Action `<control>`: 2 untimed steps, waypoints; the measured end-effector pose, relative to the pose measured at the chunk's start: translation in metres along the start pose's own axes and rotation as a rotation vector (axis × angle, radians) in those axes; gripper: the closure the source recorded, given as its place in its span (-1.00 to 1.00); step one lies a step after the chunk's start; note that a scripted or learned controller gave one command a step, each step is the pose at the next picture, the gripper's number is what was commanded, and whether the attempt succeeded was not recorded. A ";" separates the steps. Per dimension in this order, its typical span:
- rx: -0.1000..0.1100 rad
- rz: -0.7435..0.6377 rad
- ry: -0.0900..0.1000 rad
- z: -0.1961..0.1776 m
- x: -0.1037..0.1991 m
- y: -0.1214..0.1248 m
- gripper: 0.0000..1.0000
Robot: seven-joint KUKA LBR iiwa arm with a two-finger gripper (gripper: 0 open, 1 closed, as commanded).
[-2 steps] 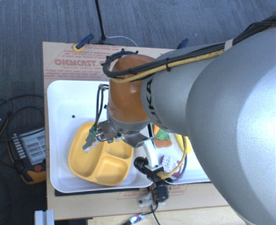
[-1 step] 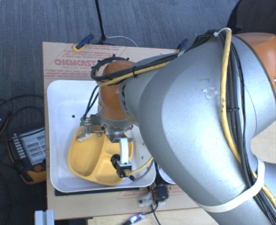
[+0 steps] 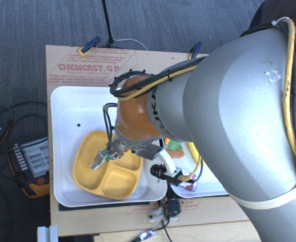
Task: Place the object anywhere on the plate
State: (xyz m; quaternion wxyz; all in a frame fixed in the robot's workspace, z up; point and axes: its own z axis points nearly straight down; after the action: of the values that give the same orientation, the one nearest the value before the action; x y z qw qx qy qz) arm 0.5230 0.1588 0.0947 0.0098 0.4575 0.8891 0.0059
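A robotics lab or test cell. White bins (image 3: 62, 135) sit on a clamped board (image 3: 77, 67) over grey carpet (image 3: 27, 19), cables trailing.

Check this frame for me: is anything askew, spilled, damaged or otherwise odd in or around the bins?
Nothing looks spilled or broken. The yellow divided plate lies at a slant in the left bin, not squared to its walls. The tool is low over the plate. The arm hides most of the right bin.

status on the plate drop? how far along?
Done: the gripper has reached the yellow divided plate in the left bin. In hand: something small and greenish shows at its tip, over the plate's upper-left compartment; grasp unclear. Left: release on the plate, if not already down, then retreat.
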 end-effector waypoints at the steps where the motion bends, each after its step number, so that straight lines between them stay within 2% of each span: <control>1: 0.000 0.000 0.000 0.000 0.000 0.000 -1.00; 2: 0.000 0.000 0.000 0.000 0.000 0.000 -1.00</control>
State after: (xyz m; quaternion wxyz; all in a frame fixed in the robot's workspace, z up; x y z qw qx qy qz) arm 0.5230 0.1587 0.0946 0.0099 0.4573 0.8893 0.0059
